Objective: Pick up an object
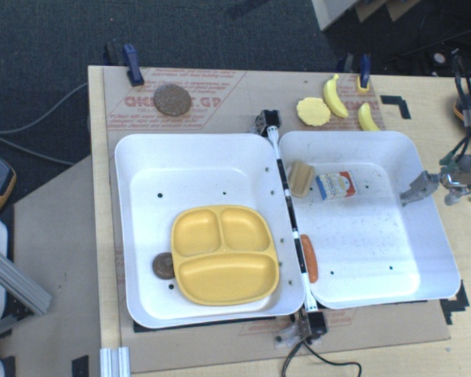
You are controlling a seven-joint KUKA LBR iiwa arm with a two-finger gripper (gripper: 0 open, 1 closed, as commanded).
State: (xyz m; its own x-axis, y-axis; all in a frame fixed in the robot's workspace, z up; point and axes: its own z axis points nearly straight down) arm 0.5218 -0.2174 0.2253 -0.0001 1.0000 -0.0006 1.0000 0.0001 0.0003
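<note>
The right bin (424,234) holds a tan block (301,178) near its left wall. Beside the block lies a small white, blue and red packet (335,184). An orange sausage (308,258) rests along the divider between the bins. In the left bin (141,179) sits a yellow divided plate (223,254), with a brown disc (164,265) touching its left side. My gripper (439,185) hangs over the right bin's right rim, well apart from every object and with nothing seen in it.
Behind the bins on the bench lie a brown disc (172,99), a yellow round piece (313,111) and two toy bananas (335,96) (367,117). Blue clamps (131,63) (364,71) stand at the bench's back edge. Cables (465,85) hang at the right.
</note>
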